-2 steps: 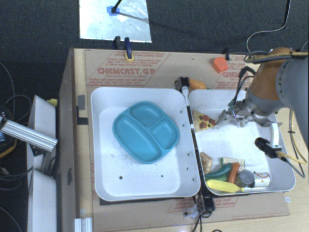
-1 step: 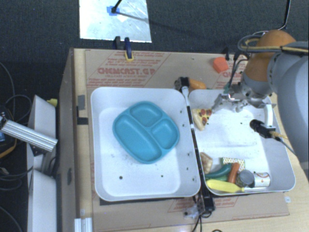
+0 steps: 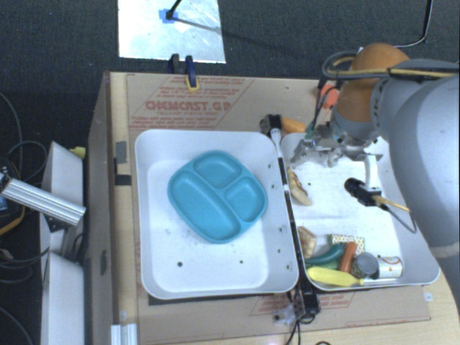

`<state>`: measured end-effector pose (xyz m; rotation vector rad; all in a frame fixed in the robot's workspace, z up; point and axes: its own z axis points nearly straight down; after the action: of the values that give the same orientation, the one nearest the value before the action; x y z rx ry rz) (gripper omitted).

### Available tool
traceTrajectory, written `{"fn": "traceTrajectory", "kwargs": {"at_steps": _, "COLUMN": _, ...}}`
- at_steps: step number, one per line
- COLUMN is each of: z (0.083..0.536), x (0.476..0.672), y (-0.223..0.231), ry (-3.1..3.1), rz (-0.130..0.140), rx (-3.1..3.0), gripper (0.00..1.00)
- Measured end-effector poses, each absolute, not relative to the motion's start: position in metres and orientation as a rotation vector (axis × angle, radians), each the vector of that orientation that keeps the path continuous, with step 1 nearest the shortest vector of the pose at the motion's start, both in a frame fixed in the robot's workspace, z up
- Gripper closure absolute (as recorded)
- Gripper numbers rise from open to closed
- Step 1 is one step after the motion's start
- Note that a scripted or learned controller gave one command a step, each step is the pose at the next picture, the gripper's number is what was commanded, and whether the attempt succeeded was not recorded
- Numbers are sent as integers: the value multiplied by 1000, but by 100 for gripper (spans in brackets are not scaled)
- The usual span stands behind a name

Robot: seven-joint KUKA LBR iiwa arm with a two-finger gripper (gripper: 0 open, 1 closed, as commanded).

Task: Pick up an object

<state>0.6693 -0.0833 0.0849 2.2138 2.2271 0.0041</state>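
**Item 1, candidate for pickup:** pale tan piece (image 3: 297,190), lumpy and elongated with a matte surface. It lies alone against the left wall of the right bin (image 3: 338,218), about midway along that wall.

**Item 2:** end effector (image 3: 310,152), bare metal. It sits above the far-left part of the right bin, near the tan piece but apart from it. Nothing is visibly held. Whether it is open or closed cannot be told.

**Handling note:** the tan piece lies close to the wall, so a descent lined up along the wall, closing across the narrow width, would likely serve best. The irregular shape may twist out of a grip.

**Item 3, cluster along the near edge of the right bin:**
- yellow curved piece (image 3: 332,277), smooth
- green curved piece (image 3: 328,255)
- orange-red stick (image 3: 348,256)
- grey cylinder (image 3: 365,265), round-topped
- beige lump (image 3: 307,241) at the near-left corner

The pieces are crowded and touching, which makes them harder targets.

**Item 4:** small orange piece (image 3: 293,126) at the far-left corner of the right bin.

**Item 5:** left bin (image 3: 158,264), glossy white, holding a blue divided plate (image 3: 215,196) with three compartments and a smooth plastic look.

**Item 6:** desk (image 3: 187,99), covered in printed cardboard.
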Motion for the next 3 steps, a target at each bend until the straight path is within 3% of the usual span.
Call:
{"fn": "traceTrajectory", "kwargs": {"at_steps": 1, "z": 85, "x": 660, "y": -84, "ry": 2222, "rz": 1, "rx": 2218, "gripper": 0}}
{"fn": "traceTrajectory", "kwargs": {"at_steps": 2, "z": 85, "x": 608, "y": -91, "ry": 2222, "rz": 1, "rx": 2219, "gripper": 0}}
{"fn": "traceTrajectory", "kwargs": {"at_steps": 3, "z": 84, "x": 586, "y": -94, "ry": 2223, "rz": 0, "rx": 2220, "gripper": 0}}
